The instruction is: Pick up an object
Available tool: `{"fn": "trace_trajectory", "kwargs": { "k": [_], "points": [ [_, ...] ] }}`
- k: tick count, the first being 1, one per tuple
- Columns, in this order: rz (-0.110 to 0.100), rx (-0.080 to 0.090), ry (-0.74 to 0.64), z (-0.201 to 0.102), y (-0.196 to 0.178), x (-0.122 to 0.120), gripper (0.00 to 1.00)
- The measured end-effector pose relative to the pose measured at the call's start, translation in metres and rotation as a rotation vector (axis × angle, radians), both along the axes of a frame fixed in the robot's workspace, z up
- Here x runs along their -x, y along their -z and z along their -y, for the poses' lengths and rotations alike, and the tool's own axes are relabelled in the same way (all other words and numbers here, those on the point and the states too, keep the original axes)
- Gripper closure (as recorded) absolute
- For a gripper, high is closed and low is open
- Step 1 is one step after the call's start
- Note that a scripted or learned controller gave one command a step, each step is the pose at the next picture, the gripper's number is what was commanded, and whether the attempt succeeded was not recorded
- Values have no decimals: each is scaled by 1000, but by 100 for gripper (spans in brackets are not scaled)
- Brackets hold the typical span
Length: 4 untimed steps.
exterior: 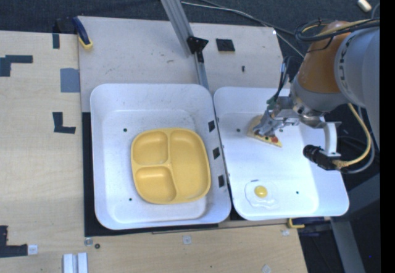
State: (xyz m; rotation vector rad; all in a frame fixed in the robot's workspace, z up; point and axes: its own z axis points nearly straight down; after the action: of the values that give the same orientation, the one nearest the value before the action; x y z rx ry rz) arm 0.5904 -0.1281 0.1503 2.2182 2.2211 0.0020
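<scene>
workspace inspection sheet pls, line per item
surface: two white bins side by side, left bin, right bin, on a wooden bench
job's things: pizza slice and fried egg in the right bin; yellow divided tray in the left bin
clutter: nothing seen
grippers: pincer down at the pizza slice; hold not confirmed
cables: yellow cable and black cables by the arm
surroundings: black tape marks, metal pole
</scene>
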Motion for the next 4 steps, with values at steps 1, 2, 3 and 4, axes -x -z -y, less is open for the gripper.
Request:
{"fn": "trace_trajectory", "kwargs": {
  "k": [1, 2, 3, 4],
  "points": [
    [1, 0, 0, 0, -53, -1, 100],
    [-4, -3, -5, -49, -54, -9, 100],
    [-5, -1, -4, -97, -48, -5, 100],
    [-4, -2, -5, -152, -45, -10, 100]
  ]
}}
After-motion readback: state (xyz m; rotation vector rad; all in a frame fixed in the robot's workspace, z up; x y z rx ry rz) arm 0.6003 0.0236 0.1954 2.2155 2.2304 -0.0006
